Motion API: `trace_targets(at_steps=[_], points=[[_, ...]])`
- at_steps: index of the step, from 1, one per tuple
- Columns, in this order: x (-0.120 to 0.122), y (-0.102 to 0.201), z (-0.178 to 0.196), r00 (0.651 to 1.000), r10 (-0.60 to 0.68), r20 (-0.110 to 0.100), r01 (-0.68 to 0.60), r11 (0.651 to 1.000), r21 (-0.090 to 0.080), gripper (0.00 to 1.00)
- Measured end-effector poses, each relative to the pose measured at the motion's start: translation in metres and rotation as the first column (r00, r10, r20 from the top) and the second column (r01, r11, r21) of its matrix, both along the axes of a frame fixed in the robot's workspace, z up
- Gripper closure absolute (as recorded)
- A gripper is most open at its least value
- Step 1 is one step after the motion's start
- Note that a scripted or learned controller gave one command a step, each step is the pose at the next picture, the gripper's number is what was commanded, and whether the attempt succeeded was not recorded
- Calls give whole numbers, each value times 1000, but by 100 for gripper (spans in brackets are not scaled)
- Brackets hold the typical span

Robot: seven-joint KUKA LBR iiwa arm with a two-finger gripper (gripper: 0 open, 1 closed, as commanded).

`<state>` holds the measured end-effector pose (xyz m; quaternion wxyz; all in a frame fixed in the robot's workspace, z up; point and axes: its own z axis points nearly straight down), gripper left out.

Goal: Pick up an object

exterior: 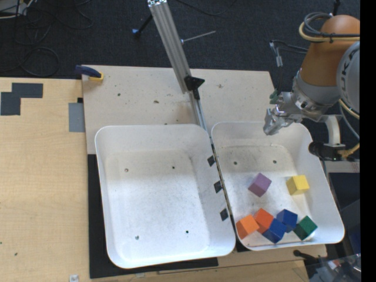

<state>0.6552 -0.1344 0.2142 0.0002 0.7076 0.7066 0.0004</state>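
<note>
The right bin (pixel 244 148) holds several small blocks. A purple block (pixel 259 184) lies near its middle and a yellow block (pixel 298 184) near its right wall. Clustered at the front are two orange blocks (pixel 254 222), two blue blocks (pixel 281 224) and a green block (pixel 305 227). My gripper (pixel 272 126) hangs over the bin's far right rim, well behind the blocks, pointing down. Nothing shows between its tips.
The left bin (pixel 153 192) sits beside the right one, split from it by a ridge with black clips (pixel 217 186). A slanted aluminium bar (pixel 175 49) rises behind the bins. A blue and yellow clamp (pixel 89 73) lies at the bench's far left corner.
</note>
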Motion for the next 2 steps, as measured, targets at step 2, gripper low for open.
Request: trace_targets(at_steps=[2], points=[[-12,105,2,1000,6,-6,-6,1000,2,100]])
